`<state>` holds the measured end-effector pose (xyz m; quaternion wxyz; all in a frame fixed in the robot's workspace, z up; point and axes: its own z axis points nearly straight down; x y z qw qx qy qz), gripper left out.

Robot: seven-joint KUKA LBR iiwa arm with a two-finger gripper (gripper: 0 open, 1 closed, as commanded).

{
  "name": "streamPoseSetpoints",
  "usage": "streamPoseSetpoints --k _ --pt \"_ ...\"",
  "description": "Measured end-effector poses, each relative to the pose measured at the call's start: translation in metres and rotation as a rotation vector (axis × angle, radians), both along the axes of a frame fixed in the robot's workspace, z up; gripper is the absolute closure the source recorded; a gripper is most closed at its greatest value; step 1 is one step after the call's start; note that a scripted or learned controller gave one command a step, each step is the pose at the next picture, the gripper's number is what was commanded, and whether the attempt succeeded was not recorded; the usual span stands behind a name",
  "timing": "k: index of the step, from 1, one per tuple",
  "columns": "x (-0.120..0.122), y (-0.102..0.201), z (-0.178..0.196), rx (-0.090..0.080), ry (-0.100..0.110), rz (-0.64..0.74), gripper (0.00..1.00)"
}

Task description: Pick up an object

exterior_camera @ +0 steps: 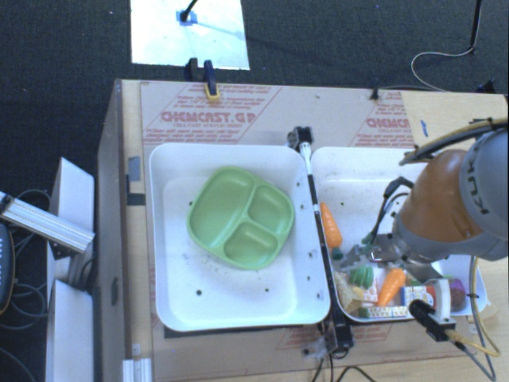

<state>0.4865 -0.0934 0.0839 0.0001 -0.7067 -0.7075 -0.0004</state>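
Note:
My gripper (pixel 359 255) reaches low into the front of the right bin (pixel 350 169), with the grey arm and its orange band (pixel 437 201) above it. An orange carrot (pixel 330 226) lies along that bin's left wall, just left of the gripper. Directly in front of the gripper sit a small green toy (pixel 362 277), a second orange carrot (pixel 390 286) and a pale yellow piece (pixel 367 295). A purple item (pixel 457 294) and a blue-and-white piece (pixel 415 294) lie further right. Nothing shows held in the gripper.
The left bin (pixel 159 237) holds a green divided plate (pixel 240 217) near its middle. A black divider bar (pixel 312 205) runs between the bins. The arm covers much of the right bin's right side. Cables hang off the bench's front right corner (pixel 461 341).

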Motion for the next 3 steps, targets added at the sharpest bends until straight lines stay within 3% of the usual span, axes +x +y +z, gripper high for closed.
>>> streamPoseSetpoints --k 1,2,3 --pt "0.001 0.0 0.011 -0.001 -0.004 0.001 1.0" --pt "0.001 0.073 0.101 0.0 -0.003 0.003 1.0" --pt "0.001 0.107 0.176 0.0 -0.003 0.003 1.0"
